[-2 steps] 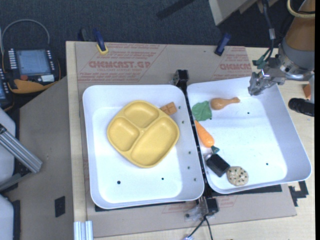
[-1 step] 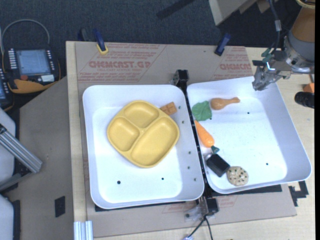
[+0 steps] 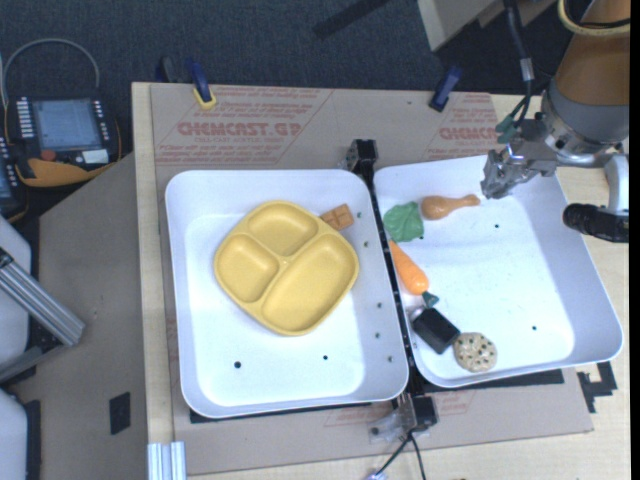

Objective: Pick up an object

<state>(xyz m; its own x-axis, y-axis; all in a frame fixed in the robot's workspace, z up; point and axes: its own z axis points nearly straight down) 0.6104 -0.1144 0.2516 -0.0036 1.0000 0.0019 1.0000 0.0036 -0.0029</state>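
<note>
Two white bins (image 3: pixel 200 368) (image 3: pixel 560 298) are seen. One yellow divided plate (image 3: pixel 286 266), one brown block (image 3: pixel 339 216), one drumstick (image 3: pixel 448 206), one green leaf (image 3: pixel 404 221), one carrot (image 3: pixel 408 267), one black block (image 3: pixel 435 328) and one cookie (image 3: pixel 474 352) are counted.

Grey arm reaching from right, pincer (image 3: pixel 497 185) lowered, angled left

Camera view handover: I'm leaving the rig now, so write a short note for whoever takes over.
Pincer: low over the right bin, at the thin end of the toy drumstick; grip unclear.
Right bin: drumstick, green leaf, carrot, black block, cookie.
Left bin: yellow divided plate, small brown piece.
Done: nothing lifted.
Left: pick up an object.
</note>
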